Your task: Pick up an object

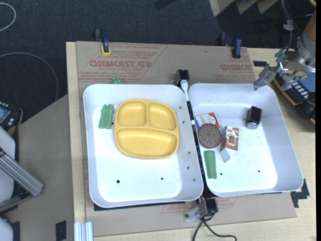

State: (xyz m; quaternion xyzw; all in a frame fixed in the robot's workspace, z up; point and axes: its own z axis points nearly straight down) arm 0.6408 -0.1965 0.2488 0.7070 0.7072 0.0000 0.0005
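Note:
My gripper (275, 70) hangs at the far right, over the back right corner of the right bin (281, 177), with nothing seen in it. In that bin lie a small black block (253, 117) near the back, a brown round disc (209, 135), a red and white packet (207, 119) behind the disc, an orange packet (231, 138) to its right and a green bar (210, 164) in front. The black block is the nearest object to the gripper, a little below and left of it.
The left bin (100, 179) holds a yellow divided plate (147, 128) and a green piece (106, 116) at its left. Blue clamps (105, 39) (236, 46) pin the board at the back. Equipment sits beyond the bench's right edge.

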